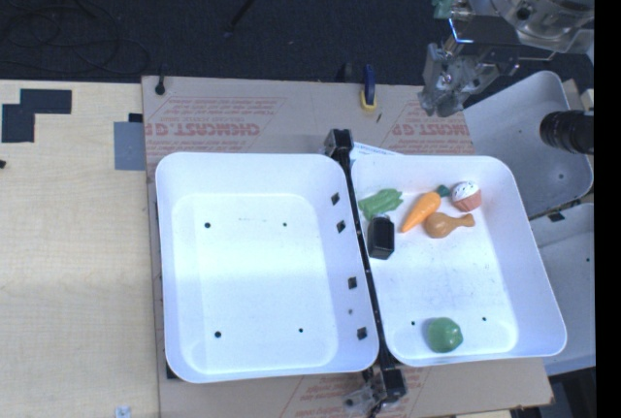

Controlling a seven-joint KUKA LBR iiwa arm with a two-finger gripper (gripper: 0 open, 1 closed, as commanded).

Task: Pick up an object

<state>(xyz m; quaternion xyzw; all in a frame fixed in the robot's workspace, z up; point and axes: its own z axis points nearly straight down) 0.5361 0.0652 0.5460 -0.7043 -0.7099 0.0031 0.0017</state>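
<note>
Pale wooden bench [68,241] bears two white bins [252,176]; gripper [441,101] state unclear, above dark floor.

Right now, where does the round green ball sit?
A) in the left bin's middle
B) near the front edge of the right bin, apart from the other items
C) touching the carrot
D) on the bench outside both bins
B: the green ball lies alone near the right bin's front edge, well apart from the carrot and its neighbours farther back.
</note>
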